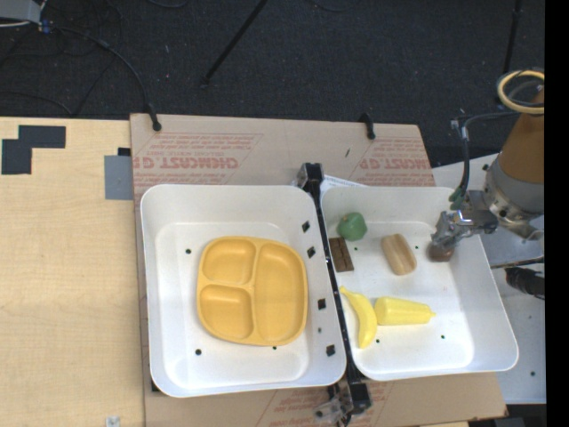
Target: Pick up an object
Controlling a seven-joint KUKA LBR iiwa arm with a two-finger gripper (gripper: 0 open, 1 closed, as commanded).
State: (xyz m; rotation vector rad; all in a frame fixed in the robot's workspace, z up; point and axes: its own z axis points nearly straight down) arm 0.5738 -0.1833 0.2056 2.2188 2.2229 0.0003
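Observation:
In the right bin [480,345] lie a green round object [353,226], a tan bread-like roll [399,254], a brown block [340,254] by the divider, a yellow banana [359,317] and a yellow wedge [404,310]. My gripper [444,238] hangs over the right bin's far right side, just right of the roll, with the orange-banded arm [523,149] behind it. Nothing shows between its tips.
The left bin [169,238] holds a yellow divided plate [252,290]. A black divider bar [324,274] runs between the bins. Cardboard [267,149] lies behind them, and a wooden bench top [62,283] extends to the left. Cables cross the dark floor behind.

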